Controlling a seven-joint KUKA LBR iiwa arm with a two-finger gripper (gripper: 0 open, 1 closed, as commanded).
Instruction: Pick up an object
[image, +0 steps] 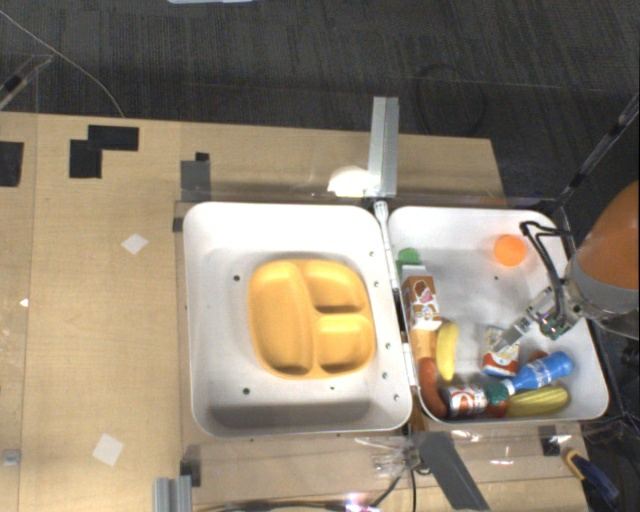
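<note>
Your tool (513, 338) is reaching into the right bin (460, 240) from three o'clock, its tip hanging over a small red-and-white object (500, 358) at the bin's lower middle; whether the fingers are apart or together, you cannot tell from this slant. That object looks like the likeliest pick, and it is lying just beside a blue bottle (540, 372) at its four o'clock. You are wanting a straight descent here, centred on the one piece, since the clutter is pressing in. At six o'clock a yellow-green pickle-shaped toy (538, 400) and a red can (466, 401) are crowding the bin wall. At nine o'clock a banana (447, 348) is lying beside a brown carton (424, 300). An orange ball (510, 250) is sitting well apart at twelve o'clock. The left bin (215, 300) is holding a yellow divided tray (305, 315).
</note>
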